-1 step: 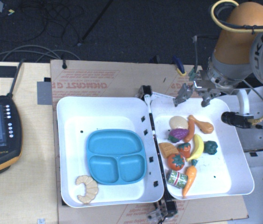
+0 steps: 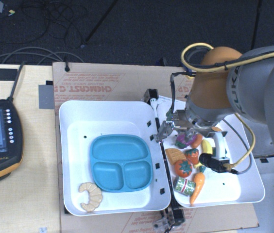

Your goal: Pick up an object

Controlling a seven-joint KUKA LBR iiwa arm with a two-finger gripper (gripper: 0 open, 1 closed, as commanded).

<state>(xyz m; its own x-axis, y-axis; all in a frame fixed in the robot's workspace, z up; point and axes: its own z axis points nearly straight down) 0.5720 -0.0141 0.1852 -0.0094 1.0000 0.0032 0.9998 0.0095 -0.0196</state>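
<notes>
A croissant and one blue tray are seen in the left bin. In the right bin, a can, carrot, two tomatoes and other toys are heaped together (likely for picking). The tool is hung above this heap; how far it is open cannot be told.
</notes>
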